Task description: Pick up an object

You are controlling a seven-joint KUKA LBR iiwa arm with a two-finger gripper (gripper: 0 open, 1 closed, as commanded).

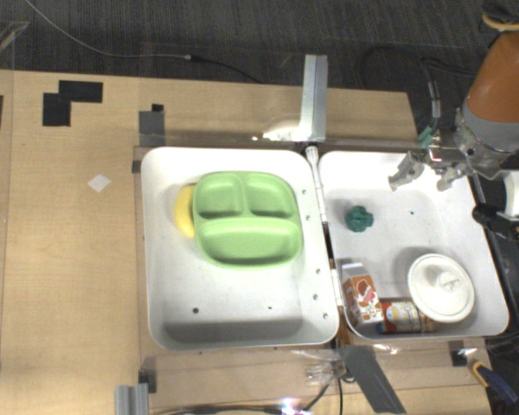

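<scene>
**Gripper spread and empty over the right bin's far edge**

You have the gripper hanging over the right bin near its far right corner, fingers spread apart with nothing between them. Look for a small teal object toward the bin's middle left. A white bowl sits by the near right corner, a red carton and a can along the near edge. In the left bin, a green divided tray covers a yellow item.

Small teal object lies loose on the right bin's floor.
</scene>
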